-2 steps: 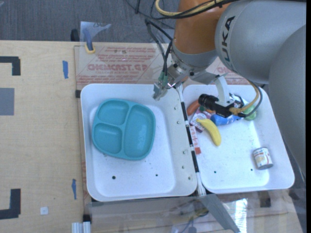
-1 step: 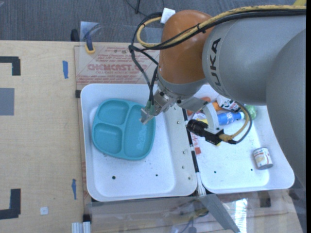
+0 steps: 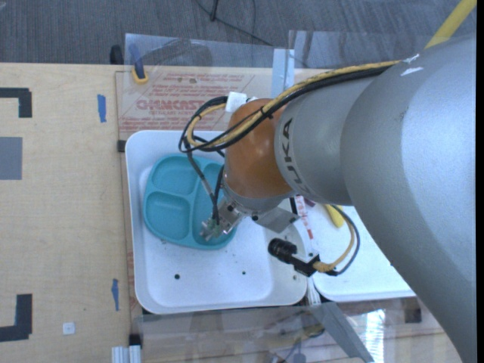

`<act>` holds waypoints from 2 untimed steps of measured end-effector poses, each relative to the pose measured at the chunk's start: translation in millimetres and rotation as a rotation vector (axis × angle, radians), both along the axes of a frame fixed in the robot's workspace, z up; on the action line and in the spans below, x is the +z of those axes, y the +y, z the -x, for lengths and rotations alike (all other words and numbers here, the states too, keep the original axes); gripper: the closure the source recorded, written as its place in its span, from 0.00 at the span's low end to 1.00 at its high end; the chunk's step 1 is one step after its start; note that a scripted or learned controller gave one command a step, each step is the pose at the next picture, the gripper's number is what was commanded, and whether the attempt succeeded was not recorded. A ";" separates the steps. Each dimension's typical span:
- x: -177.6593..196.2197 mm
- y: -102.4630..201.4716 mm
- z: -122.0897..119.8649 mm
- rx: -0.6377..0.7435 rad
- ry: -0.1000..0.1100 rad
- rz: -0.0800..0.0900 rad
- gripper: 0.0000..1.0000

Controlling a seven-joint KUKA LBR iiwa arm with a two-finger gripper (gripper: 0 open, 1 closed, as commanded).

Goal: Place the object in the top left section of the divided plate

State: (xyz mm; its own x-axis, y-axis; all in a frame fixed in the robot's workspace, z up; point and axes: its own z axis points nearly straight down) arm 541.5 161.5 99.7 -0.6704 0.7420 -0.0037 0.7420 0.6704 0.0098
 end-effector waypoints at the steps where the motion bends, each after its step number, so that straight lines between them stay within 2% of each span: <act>1: -2.1 -41.1 37.9 -0.337 -0.024 -0.021 1.00; 2: 84.7 -110.8 61.6 -0.163 0.008 0.003 1.00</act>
State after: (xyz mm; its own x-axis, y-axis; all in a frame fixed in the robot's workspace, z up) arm 479.9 50.7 184.4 -0.5412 0.8409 -0.0013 0.8409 0.5412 0.0016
